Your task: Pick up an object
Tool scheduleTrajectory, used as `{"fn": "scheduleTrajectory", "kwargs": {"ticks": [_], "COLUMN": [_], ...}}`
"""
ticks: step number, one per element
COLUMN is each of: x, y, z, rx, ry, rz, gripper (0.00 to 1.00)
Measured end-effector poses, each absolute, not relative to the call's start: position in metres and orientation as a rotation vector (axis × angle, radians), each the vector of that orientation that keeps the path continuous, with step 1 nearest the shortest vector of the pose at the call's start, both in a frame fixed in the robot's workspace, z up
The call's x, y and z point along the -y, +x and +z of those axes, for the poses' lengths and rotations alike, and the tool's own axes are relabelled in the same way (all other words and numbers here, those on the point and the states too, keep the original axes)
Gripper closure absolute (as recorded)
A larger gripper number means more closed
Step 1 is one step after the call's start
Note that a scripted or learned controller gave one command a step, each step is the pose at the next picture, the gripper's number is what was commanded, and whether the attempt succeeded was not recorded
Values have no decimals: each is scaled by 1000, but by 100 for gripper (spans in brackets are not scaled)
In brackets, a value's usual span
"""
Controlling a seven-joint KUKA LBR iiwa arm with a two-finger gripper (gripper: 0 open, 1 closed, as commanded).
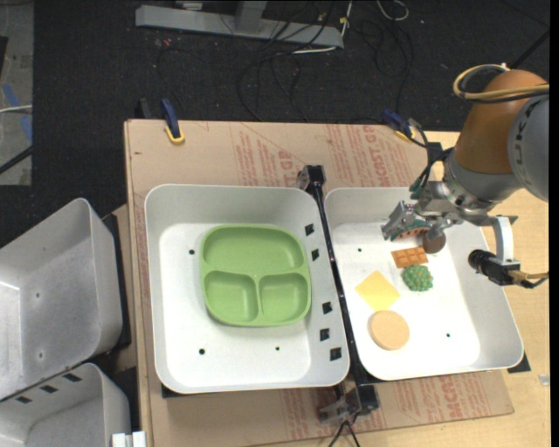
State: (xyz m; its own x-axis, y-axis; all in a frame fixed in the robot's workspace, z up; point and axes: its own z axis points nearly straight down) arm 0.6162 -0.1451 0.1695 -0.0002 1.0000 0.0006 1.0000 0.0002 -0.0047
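The tabletop (244, 144) is a tan board printed with faded red lettering, set over a dark, speckled floor (79, 61). A blue and yellow clamp (172, 124) grips its far left edge, another clamp (399, 125) the far right. Black cables (271, 74) trail across the floor behind, near a grey metal bracket (236, 22). Lighting is even, without hard shadows.

The grey two-finger gripper (410, 224) hangs over the right shallow white bin (454, 349). Just below it lie an orange ridged cracker (409, 257), a green broccoli floret (418, 278), a yellow cheese square (377, 289) and a round tan cookie (389, 331).
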Motion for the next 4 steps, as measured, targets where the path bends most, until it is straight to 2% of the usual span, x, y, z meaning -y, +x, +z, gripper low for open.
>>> {"fn": "scheduleTrajectory", "kwargs": {"ticks": [1, 2, 3, 4], "x": [147, 147, 149, 156], "y": [613, 615, 617, 615], "z": [107, 96, 108, 154], "rx": [2218, 2223, 2230, 2222], "ry": [-2221, -2225, -2234, -2227], "rz": [4, -1, -7, -3], "gripper": [0, 0, 100, 100]}}
